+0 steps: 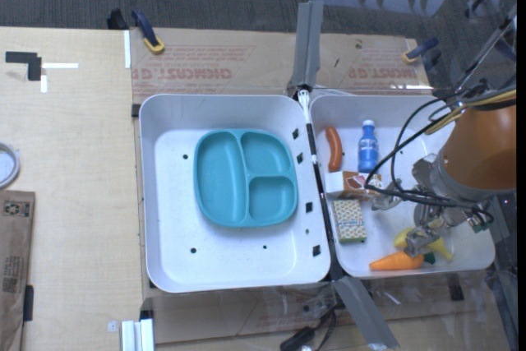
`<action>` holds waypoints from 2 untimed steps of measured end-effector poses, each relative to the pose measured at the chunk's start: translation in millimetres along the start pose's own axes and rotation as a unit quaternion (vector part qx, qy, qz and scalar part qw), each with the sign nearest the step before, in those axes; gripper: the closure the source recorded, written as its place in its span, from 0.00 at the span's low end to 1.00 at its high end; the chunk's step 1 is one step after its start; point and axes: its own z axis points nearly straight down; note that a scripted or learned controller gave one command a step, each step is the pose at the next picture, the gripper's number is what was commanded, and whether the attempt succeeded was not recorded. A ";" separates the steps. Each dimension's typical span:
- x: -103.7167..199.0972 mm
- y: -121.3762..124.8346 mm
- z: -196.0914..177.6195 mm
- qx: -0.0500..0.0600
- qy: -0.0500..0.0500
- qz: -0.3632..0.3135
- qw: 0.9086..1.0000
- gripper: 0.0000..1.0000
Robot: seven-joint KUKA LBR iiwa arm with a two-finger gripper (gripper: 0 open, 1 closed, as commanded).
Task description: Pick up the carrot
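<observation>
Down in the right bin [485, 259], the carrot [395, 261] lies close to the near wall, its long axis running roughly left to right, tip pointing left and the leafy end toward the right. The gripper [422, 240] hangs just above and slightly right of that thicker end, beside a yellow object [408, 239]. Whether it is released or clenched I cannot tell; cables and the wrist crowd it. Nothing shows the carrot being grasped.

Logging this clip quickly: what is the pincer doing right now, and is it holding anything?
Pincer: low in the right bin, just above the carrot; open or closed cannot be told, and no object is visibly held.
</observation>
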 end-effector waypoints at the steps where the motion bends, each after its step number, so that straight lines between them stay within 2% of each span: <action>1: -6.0 6.0 1.3 0.000 -0.001 -0.155 0.988 0.00; 2: 1.2 -6.6 2.2 -0.001 -0.001 -0.236 0.972 0.00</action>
